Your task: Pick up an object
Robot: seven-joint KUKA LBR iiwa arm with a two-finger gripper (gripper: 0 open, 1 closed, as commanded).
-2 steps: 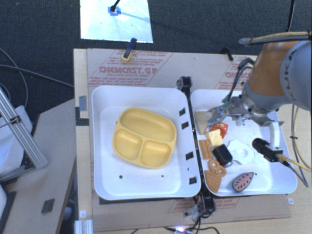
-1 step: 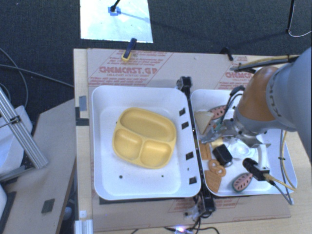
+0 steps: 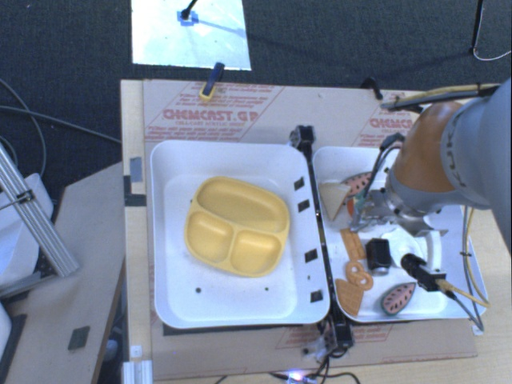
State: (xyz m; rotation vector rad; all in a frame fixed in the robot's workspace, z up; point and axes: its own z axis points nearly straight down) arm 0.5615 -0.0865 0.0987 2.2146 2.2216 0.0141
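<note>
near: watermelon slice toy [image 3: 398,297], pretzel [image 3: 358,277] in right bin [image 3: 460,310] | mid: gripper [image 3: 370,214] low over bin, grip state cannot tell | far: second slice [image 3: 356,185] | step: reaching in to pick | next: settle on one object, close, lift

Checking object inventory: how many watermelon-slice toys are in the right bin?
2: one watermelon slice near the bin's upper left, another watermelon slice at its lower edge. The arm may hide more.
</note>
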